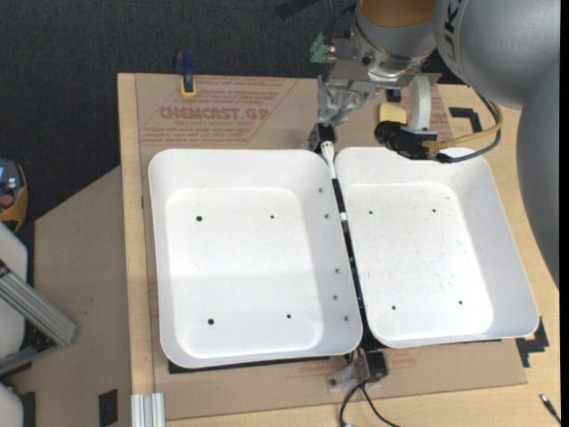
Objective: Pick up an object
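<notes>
My gripper point(336, 109) hangs under the orange-banded wrist point(400, 3) at the top of the camera view. It is above the cardboard just behind the far edge of the bins, near the seam between them. The left bin point(169, 238) and the right bin point(507, 247) show white floors with small dark dots. I see nothing in the gripper.
A black clip point(322, 137) holds the bins together at the far end of the seam. A blue and yellow clamp point(187, 74) sits on the cardboard's far left edge. A black cable and connector point(404, 140) hang beside the gripper over the right bin's far rim.
</notes>
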Tool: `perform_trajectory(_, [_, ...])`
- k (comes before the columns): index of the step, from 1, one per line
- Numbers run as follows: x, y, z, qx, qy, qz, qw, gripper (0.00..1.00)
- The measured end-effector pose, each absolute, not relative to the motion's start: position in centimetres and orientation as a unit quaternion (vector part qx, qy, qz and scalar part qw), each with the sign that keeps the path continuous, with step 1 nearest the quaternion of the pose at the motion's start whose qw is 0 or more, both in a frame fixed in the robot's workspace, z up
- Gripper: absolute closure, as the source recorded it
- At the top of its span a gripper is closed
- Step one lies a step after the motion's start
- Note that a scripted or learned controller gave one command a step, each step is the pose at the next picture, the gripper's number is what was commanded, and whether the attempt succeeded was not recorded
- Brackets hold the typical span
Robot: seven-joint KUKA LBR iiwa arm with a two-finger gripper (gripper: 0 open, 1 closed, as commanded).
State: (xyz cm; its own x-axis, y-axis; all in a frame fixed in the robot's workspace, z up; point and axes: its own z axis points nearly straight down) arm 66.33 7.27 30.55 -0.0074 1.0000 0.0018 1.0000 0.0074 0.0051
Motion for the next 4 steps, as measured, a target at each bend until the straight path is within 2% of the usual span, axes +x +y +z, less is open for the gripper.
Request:
perform_trajectory(1, [66.7, 2.8, 34.4, 0.708, 0.706, 0.0018, 0.002, 1.0])
perform_trajectory(2, [65.4, 8.2, 26.1, 0.706, 0.708, -0.0027, -0.003, 1.0])
perform_trajectory(3, [62.6, 6.6, 30.0, 0.708, 0.706, -0.0012, -0.001, 1.0])
perform_trajectory(4, [58.5, 6.0, 34.0, 0.707, 0.707, -0.0009, -0.001, 1.0])
